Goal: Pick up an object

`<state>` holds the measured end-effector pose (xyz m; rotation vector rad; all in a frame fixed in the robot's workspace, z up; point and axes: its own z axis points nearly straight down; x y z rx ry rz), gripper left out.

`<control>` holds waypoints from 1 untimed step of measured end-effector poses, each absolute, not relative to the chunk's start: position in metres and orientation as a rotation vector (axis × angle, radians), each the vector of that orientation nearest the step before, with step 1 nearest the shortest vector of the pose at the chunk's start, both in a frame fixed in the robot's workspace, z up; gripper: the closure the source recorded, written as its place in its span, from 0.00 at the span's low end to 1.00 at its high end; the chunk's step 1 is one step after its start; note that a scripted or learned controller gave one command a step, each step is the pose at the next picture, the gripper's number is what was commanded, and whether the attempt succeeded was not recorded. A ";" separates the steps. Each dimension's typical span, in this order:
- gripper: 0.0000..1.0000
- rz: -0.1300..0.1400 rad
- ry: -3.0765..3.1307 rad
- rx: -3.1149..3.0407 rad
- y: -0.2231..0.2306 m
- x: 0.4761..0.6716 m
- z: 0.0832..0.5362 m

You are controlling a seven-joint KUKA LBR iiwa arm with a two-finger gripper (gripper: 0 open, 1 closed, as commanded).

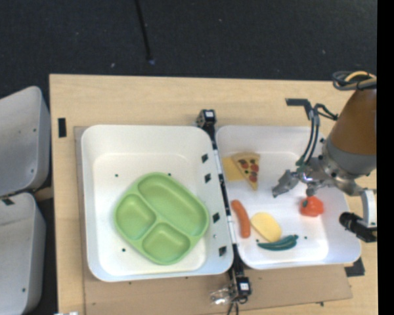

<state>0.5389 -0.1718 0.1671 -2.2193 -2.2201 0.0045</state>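
Dark carpet surrounds a pale wooden worktop [151, 100] carrying two shallow white bins. Nearest the gripper [295, 181], a small red tomato-like toy [311, 207] lies in the right-hand bin [276, 136]; it is judged light, rigid and smooth, best pinched across its middle. Whether the jaws are wide or narrow cannot be told. A yellow lemon-shaped toy [266, 226], green pepper [279, 243], orange sausage [241, 218] and pizza slice [245, 168] lie apart from it. A green divided plastic plate [160, 217] occupies the left-hand bin [118, 143].

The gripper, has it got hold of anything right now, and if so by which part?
Nothing is held. The gripper hangs over the right bin, its fingers open, beside the red tomato, and nothing sits between them.
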 end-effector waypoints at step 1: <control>0.00 0.004 -2.218 -2.223 -0.170 0.536 0.124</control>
